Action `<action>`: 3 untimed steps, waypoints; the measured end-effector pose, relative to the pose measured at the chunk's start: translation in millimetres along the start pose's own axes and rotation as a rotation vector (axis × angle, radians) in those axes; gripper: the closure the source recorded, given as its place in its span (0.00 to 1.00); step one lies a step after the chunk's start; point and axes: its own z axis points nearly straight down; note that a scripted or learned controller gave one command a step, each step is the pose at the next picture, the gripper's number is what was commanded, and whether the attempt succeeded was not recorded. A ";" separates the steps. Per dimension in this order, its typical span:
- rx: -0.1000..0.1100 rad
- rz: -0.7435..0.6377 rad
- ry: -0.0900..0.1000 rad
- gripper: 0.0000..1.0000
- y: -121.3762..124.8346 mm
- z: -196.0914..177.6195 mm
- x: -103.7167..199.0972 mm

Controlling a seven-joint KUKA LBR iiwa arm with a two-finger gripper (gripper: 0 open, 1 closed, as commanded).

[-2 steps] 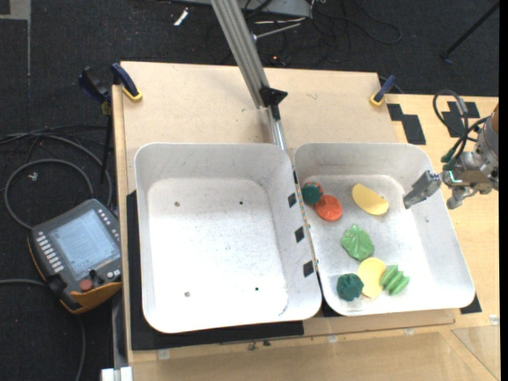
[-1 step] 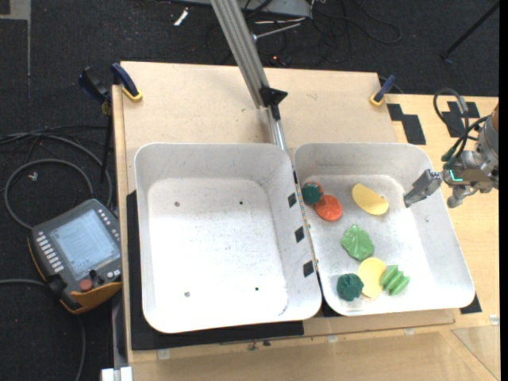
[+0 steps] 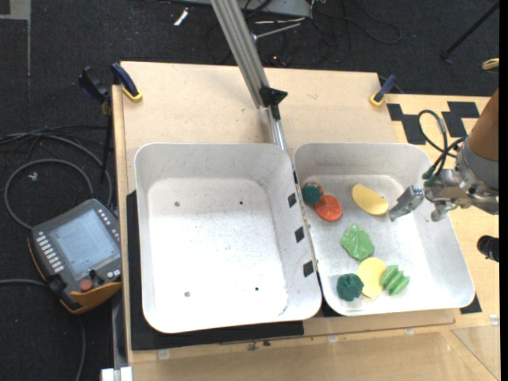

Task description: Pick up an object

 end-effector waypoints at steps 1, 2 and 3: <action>-0.001 0.000 0.001 0.00 -1.2 47.0 8.8; -0.001 0.000 0.000 0.00 -2.8 91.8 15.0; -0.007 -0.001 -0.002 1.00 -1.4 78.9 14.3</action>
